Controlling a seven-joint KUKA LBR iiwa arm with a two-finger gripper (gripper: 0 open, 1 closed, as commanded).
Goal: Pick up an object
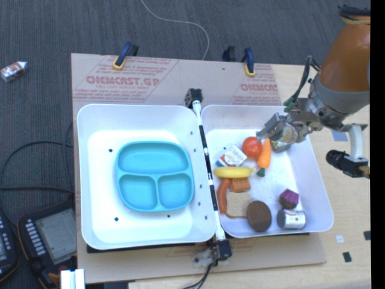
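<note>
Gripper (274, 132) hangs low over the right bin (313, 161), just beside the tomato (252, 146) and the carrot (264, 152); whether it is released or clenched cannot be told from here, and nothing is seen between its tips. Below them lie a yellow banana (232, 172), a slice of bread (237, 205), a brown cookie (259, 215), a purple piece (289, 197) and a silver can (293, 220). A blue divided plate (155, 176) sits in the left bin (96, 161). Both bins rest on the tabletop (346, 245).
</note>
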